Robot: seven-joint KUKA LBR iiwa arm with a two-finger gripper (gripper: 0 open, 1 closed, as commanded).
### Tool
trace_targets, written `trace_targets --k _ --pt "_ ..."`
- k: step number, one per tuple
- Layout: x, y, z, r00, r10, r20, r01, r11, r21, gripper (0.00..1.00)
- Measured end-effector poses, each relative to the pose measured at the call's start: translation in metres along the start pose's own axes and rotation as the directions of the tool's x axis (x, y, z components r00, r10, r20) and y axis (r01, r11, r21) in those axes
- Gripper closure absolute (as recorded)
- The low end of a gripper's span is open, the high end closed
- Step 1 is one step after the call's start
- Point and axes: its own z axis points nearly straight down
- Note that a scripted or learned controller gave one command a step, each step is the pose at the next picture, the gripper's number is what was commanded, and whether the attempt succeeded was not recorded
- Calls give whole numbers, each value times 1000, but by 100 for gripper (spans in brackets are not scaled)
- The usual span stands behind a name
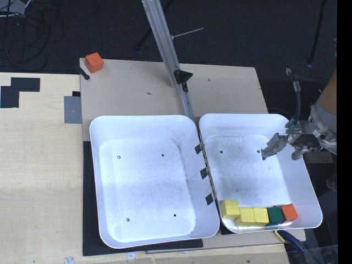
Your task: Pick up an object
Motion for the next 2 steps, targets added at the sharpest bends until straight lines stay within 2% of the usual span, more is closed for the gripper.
trace_targets --k 1,2 --pt "49 29 -112 1000 -14 1 14 1000 -8 0" --pt "80 90 -256 1000 -11 1 11 1000 -8 0"
